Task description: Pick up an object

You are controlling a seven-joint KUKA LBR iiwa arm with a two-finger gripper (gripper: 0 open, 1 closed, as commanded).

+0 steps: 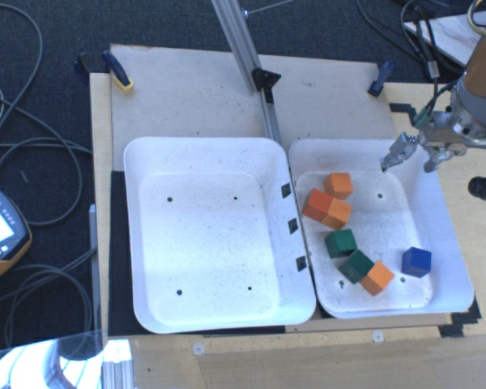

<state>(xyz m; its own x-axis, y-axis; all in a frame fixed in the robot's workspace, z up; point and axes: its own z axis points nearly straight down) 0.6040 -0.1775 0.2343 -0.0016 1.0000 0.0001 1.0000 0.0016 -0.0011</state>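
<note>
1. We see our gripper (411, 154) over the far right part of the right bin (445, 217), its two fingers spread apart with nothing between them

2. The blocks all lie in that right bin, toward the near and left side of the gripper

3. The closest is the small orange block (338, 185), left of and slightly nearer than the fingertips, with a larger orange block (327, 209) just beyond it

4. Two green blocks (348, 254), another orange block (377, 278) and the blue block (416, 262) sit farther toward the near rim

5. We judge the next move as a shift left, then a descent
</note>
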